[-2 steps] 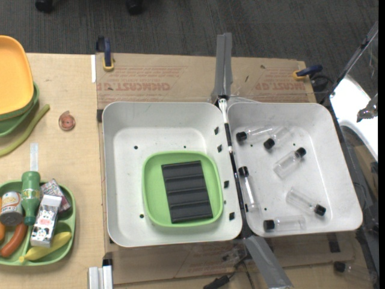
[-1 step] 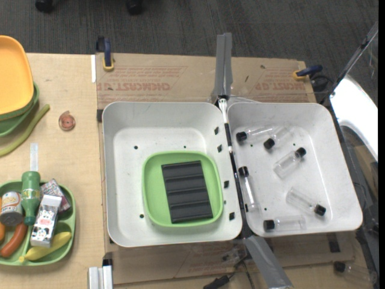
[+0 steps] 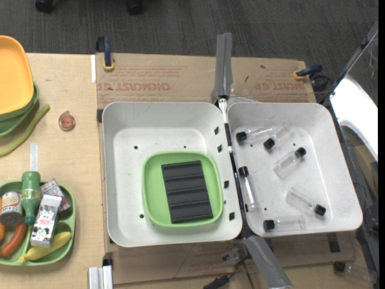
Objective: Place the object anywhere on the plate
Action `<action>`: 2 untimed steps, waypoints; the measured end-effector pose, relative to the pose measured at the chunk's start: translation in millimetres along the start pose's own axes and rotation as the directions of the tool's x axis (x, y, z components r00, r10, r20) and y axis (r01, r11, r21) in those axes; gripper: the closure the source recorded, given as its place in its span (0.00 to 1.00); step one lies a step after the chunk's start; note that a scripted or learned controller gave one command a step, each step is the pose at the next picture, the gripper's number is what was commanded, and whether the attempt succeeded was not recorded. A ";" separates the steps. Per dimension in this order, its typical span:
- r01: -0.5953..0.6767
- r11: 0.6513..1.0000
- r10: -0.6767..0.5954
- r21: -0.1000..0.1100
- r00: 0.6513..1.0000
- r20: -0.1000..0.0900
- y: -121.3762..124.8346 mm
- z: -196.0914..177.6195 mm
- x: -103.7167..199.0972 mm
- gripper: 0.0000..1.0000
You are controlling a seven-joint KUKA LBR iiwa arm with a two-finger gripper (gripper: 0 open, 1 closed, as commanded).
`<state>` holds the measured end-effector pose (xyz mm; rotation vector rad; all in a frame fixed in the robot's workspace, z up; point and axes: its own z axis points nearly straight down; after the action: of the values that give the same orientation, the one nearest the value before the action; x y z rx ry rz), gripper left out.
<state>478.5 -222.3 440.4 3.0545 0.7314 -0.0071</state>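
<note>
Pretty even, bright overhead light, soft shadows only. The white bins (image 3: 120, 161) nearly blow out, and the clear vials (image 3: 289, 161) get hard to read. Focus is a bit soft everywhere.

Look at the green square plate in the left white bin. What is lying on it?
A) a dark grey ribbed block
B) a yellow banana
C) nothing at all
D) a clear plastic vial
A: a dark grey ribbed block lies in the middle of the green square plate in the left white bin.
</note>
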 end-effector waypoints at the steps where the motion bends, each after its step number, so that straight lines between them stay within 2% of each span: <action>1: -0.132 0.991 0.132 0.000 0.991 0.000 -0.2 0.0 0.1 0.00; 2: -0.262 0.965 0.262 0.000 0.965 0.000 -0.2 0.0 0.1 0.00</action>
<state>478.5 -222.2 440.4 3.1241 0.3208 -0.0073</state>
